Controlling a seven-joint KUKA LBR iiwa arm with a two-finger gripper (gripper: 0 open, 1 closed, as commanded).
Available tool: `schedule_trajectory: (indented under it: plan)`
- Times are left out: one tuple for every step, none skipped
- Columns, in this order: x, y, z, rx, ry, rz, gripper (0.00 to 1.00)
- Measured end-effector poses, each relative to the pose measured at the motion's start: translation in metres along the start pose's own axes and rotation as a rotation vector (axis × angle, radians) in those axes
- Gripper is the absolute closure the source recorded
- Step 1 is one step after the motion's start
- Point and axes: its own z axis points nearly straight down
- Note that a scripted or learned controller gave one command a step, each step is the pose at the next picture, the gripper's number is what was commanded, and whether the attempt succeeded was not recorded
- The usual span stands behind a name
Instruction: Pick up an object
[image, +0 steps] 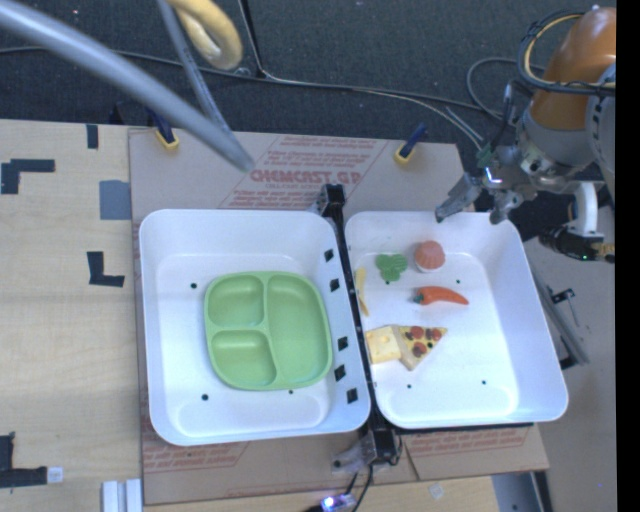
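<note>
Gripper (472, 203), jaws spread and holding nothing, hovers over the right bin's (530, 330) far rim, above the carrot (440, 296).

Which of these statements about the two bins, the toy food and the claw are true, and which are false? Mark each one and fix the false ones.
1. The green tray lies in the left bin. True.
2. The pizza slice lies on the green tray. False: it lies in the right bin, beside the cheese.
3. The carrot lies between the pink ball and the pizza slice. True.
4. The claw holds the broccoli. False: the claw is at the right bin's far rim, and the broccoli lies on the bin floor.
5. The green tray has three compartments. True.
</note>
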Motion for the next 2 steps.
schedule_trajectory:
  plan:
    - [0.008,0.007,0.053,-0.001,-0.001,0.000,0.00]
    - [0.003,-0.002,0.112,0.001,-0.001,0.001,0.00]
